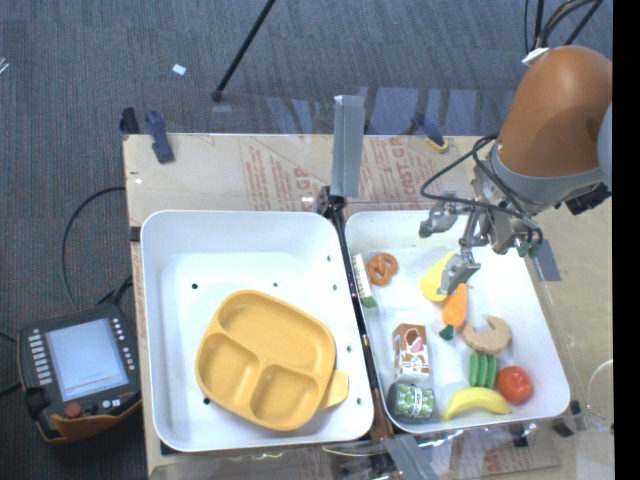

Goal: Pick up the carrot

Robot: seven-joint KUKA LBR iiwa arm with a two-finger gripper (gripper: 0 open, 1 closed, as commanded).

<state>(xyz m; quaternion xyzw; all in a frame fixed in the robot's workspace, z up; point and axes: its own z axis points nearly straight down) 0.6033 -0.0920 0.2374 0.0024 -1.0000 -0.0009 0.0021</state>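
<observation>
The orange carrot lies tilted in the right bin, near its middle, with its green end pointing down and to the left. My gripper hangs right over the carrot's upper end, reaching in from the upper right. Its tip looks to be at or touching the top of the carrot. The carrot appears to rest among the other food, beside a yellow piece on its left.
Around the carrot lie a pretzel, a bread slice, green beans, a tomato, a banana, a small carton and a pea bag. The left bin holds a yellow divided tray.
</observation>
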